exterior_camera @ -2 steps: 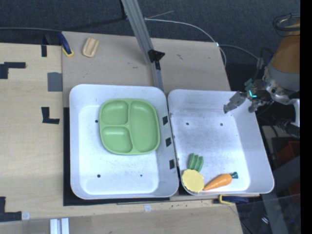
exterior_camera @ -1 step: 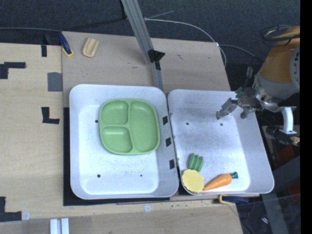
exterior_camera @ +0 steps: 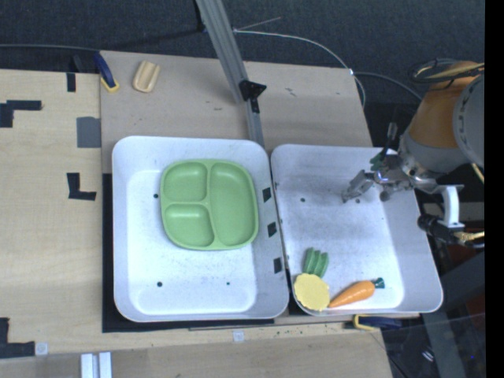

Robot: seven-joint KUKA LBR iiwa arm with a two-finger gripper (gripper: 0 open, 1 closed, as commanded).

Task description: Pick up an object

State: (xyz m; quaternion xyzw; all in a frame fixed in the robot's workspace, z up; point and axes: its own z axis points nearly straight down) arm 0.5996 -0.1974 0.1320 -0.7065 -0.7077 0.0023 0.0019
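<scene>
From above, my arm (exterior_camera: 445,128) reaches in from the right, gripper (exterior_camera: 367,186) splayed and holding nothing over the right bin (exterior_camera: 346,172). Carrot (exterior_camera: 353,292), yellow disc (exterior_camera: 312,291) and green piece (exterior_camera: 315,261) lie near its front edge; the left bin (exterior_camera: 134,211) holds a green divided plate (exterior_camera: 209,204).

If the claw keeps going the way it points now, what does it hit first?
Probably the bare speckled floor of the right white bin. The claw points down and toward the view's left, above that floor. The orange toy carrot lies well aside. Depth is unclear.
</scene>
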